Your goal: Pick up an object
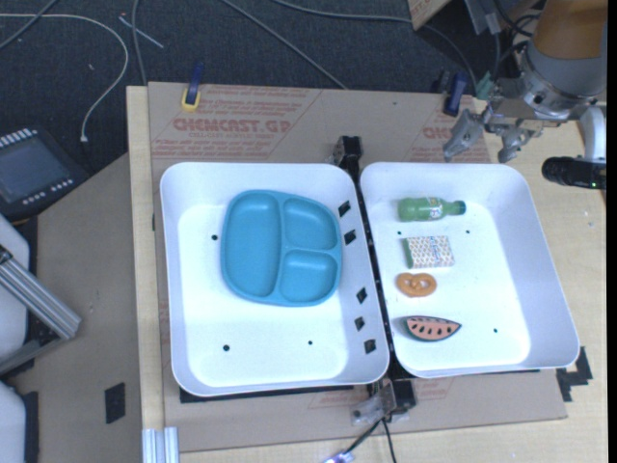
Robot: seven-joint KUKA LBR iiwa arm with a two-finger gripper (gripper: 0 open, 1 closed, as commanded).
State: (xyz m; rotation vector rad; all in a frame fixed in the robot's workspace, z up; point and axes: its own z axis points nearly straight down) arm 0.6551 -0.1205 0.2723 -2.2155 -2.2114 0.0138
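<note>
Jaws (487,141) spread empty beyond green bottle (431,208) in right bin (540,287).

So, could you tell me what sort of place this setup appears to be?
Probably a robotics lab bench for grasping trials: two white bins clipped together on cardboard, loose cables on the dark floor, and toy food such as a watermelon slice and green bottle laid out beneath the end effector.

grey arm (569,61), orange band above wrist, dark cables alongside, grey metal two-finger claw (485,143).
</note>
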